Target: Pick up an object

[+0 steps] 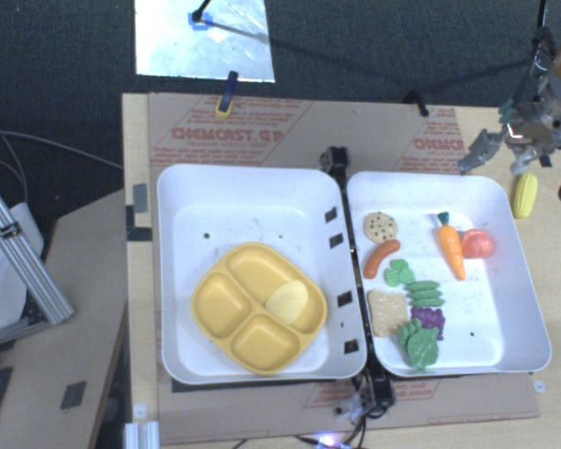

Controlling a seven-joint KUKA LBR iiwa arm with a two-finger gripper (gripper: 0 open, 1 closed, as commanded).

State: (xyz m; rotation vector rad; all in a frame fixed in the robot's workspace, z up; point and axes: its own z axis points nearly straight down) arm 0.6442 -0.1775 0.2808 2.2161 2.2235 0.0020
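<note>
Grey gripper (501, 153) jaws spread, grasping nothing: pick not begun.
Carrot (451, 247) and tomato (478, 243) lie untouched at its 6 o'clock in right bin (519, 344).

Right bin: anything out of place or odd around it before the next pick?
Yes. A yellow corn cob lies outside the right bin, on the bench past its upper right rim, while the other toy foods, such as the carrot and cookie, lie inside. The pincer hangs just above it.
</note>
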